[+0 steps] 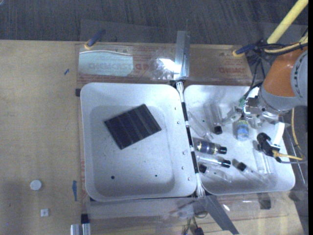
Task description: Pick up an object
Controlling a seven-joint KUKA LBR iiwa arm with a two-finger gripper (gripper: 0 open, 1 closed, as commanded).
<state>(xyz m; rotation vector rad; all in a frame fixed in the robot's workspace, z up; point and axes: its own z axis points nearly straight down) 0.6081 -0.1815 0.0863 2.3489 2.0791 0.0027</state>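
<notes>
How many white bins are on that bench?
2. The left bin holds a dark ribbed mat. The right bin holds small clear bottles, with the gripper above them.

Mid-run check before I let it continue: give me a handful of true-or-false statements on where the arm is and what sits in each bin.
1. The gripper is over the right bin. True.
2. The dark ribbed panel lies in the right bin. False: it lies flat in the left bin.
3. Several small clear bottles with black caps, such as the capped bottle, lie in the right bin. True.
4. The arm reaches in from the view's left side. False: it comes in from the right.
5. The two bins stand far apart on the bench. False: they sit side by side, edges meeting at the middle.
</notes>
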